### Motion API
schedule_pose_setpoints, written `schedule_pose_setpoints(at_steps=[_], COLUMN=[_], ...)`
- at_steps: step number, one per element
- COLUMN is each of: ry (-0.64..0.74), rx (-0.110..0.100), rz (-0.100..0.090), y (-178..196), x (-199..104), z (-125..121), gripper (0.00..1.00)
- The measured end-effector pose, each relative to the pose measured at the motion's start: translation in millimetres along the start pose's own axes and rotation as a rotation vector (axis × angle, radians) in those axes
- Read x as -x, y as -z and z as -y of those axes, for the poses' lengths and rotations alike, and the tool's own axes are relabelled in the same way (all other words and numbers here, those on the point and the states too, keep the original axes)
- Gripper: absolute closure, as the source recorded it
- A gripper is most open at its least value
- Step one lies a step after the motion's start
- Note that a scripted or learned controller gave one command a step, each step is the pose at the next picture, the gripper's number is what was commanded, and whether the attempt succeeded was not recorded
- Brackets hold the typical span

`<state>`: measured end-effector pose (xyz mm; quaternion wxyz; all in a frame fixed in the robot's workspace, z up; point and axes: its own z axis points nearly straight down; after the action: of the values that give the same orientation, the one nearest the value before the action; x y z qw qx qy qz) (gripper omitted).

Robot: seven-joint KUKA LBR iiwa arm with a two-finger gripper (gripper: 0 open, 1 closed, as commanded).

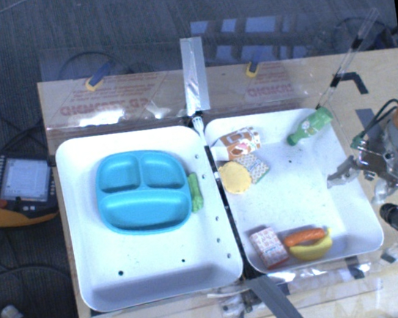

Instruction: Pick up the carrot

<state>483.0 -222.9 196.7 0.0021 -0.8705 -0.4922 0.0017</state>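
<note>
Hovering at the right bin's [349,169] right rim, the end effector [367,166] leaves its grip state unreadable. Well apart, toward the bin's near edge, the orange carrot [305,236] lies flat atop a yellow banana [312,249].

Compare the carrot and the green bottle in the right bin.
The carrot is orange; the green bottle is green. The carrot lies level at the bin's near edge, against a yellow item; the bottle lies slanted at the far side, touching nothing. Both lie flat in the right bin, apart from the gripper.
</note>
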Motion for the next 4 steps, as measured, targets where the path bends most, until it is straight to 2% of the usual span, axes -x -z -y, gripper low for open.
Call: schedule_pose_setpoints(at_steps=[1,2,3,4], ry=[-0.381,-0.616,-0.818,-0.763], rx=[0.011,0.003,0.005,0.0], rz=[-0.006,0.003,0.002,0.003], y=[-107,44,227,86], x=[-28,-119,-100,-78], z=[13,3,-6,35], gripper=[0.0,0.0,0.0,0.0])
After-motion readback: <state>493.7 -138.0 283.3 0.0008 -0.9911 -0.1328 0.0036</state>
